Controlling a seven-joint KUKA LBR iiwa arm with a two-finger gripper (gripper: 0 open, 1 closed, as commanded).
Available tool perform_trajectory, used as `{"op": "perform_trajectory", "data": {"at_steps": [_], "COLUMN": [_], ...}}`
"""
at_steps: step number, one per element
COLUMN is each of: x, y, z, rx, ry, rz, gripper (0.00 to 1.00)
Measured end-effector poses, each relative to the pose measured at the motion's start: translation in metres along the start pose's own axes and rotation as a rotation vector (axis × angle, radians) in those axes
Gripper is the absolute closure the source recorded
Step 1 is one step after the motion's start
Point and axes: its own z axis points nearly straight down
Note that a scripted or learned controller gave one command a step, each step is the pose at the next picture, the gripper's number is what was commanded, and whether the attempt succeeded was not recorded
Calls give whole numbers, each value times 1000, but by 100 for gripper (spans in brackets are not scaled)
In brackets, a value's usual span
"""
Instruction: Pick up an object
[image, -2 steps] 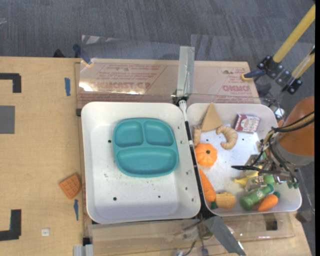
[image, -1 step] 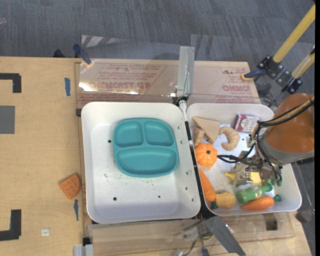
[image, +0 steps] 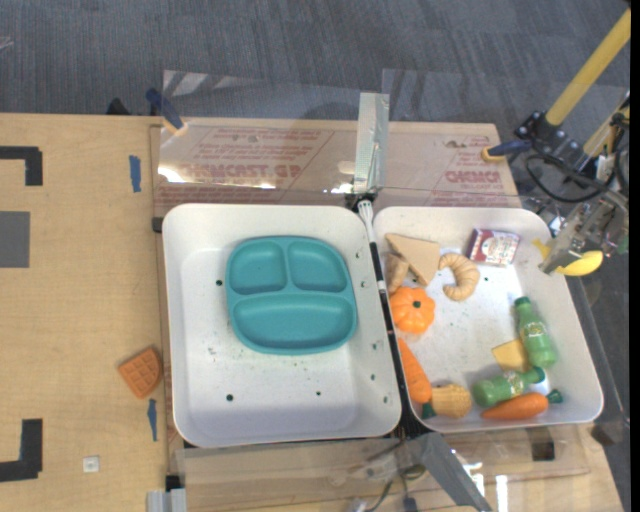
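The right bin (image: 585, 345) holds several toy foods: a tan bread wedge (image: 417, 254), a croissant (image: 461, 276), an orange pumpkin (image: 412, 312), a maroon packet (image: 494, 246), a green bottle (image: 535, 333), a yellow cheese wedge (image: 509, 354) and two carrots (image: 516, 407) (image: 413, 372). My gripper (image: 578, 252) hangs just past the bin's upper right rim. A small yellow banana-like piece (image: 584, 264) sits between its fingertips, raised off the bin floor.
The left bin (image: 190, 350) carries a teal divided plate (image: 290, 295). An orange waffle toy (image: 140, 372) lies on the wooden bench left of the bins. Cables and a yellow bar (image: 590, 70) crowd the upper right. A clear panel stands behind the bins.
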Motion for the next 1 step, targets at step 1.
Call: {"op": "perform_trajectory", "data": {"at_steps": [1], "x": [-36], "y": [26], "z": [94], "rx": [-1], "ry": [14], "rz": [-198], "gripper": [100]}}
